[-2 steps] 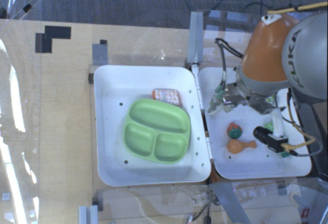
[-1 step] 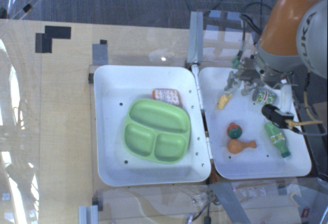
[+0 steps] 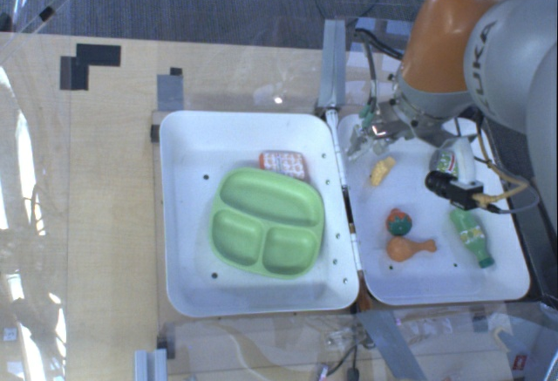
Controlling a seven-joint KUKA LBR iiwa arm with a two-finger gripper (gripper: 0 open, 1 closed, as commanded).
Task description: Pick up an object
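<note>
Gripper (image 3: 370, 132): low at right bin (image 3: 514, 283) rear-left corner, finger state cannot tell, nothing seen held. Banana (image 3: 381, 170) just beside, unlifted. Pick outstanding; nothing raised yet.

On the surface (image 3: 105, 196), the left bin (image 3: 183, 283) lies beside the right bin (image 3: 506, 283), their rims touching. In the left bin, a divided tray (image 3: 266, 222) sits centrally, with a small packet (image 3: 283, 163) touching its far edge. In the right bin, right of the tray, lie a banana piece (image 3: 381, 170), a round fruit (image 3: 399, 221), a gourd (image 3: 408, 248) and a bottle (image 3: 472, 237).
</note>
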